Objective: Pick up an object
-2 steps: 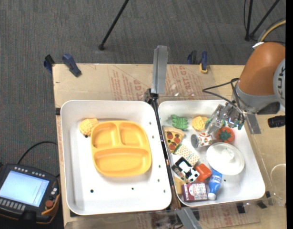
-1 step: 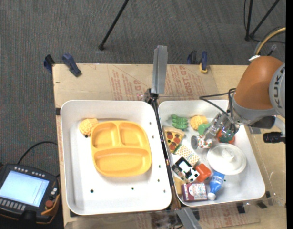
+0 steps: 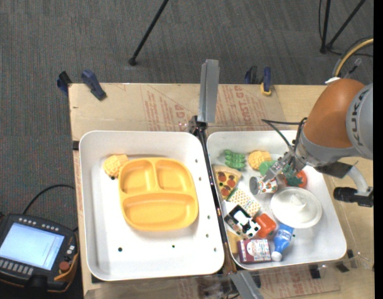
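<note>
Right, biggest first: two white bins side by side, with the right bin [image 3: 338, 245] as the landmark. The left bin [image 3: 91, 254] sits directly left of it and holds a yellow divided tray [image 3: 157, 193] and a small yellow waffle-like piece [image 3: 114, 164] at the tray's upper-left corner. The arm [image 3: 337, 114] comes in over the right bin's upper-right corner. A white round lid-like dish [image 3: 296, 208] lies right of the bin's centre. Smaller clutter: a pizza slice toy [image 3: 226, 181] by the left wall, a green piece [image 3: 235, 159] and a yellow piece [image 3: 260, 159] near the back wall, and a red block [image 3: 265, 224], blue bottle [image 3: 282, 237] and maroon packet [image 3: 254, 250] toward the front. The gripper [image 3: 273, 178] hangs low at mid-bin, just above the dish's upper-left edge; how far its claw is open I cannot tell, and nothing is visibly held. The likely target, a small red-and-green item [image 3: 297, 178], lies just right of the claw, close against it; its long axis is unclear.
</note>
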`<act>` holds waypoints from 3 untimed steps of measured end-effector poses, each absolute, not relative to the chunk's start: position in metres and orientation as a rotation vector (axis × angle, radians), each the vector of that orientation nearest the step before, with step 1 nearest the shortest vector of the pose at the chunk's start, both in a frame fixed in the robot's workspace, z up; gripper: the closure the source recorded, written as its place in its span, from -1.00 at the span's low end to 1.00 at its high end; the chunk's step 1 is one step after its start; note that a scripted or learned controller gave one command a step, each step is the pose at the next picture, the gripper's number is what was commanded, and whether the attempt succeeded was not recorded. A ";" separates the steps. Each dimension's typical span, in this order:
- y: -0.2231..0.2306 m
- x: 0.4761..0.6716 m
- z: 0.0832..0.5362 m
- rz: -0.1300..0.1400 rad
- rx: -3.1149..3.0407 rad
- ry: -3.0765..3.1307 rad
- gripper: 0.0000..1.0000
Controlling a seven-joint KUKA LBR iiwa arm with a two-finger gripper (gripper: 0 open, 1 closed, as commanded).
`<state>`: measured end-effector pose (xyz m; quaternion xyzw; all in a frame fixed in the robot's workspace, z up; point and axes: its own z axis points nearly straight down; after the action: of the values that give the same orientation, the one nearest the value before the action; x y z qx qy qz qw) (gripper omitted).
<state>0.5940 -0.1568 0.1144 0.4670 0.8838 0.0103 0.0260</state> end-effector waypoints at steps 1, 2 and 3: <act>-0.149 0.599 0.087 -0.003 2.238 2.208 1.00; -0.148 0.599 0.087 -0.002 2.235 2.211 -1.00; -0.106 0.643 0.086 -0.007 2.352 2.089 -1.00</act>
<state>0.6430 -0.1063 0.0861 0.7477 0.6641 -0.0021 -0.0019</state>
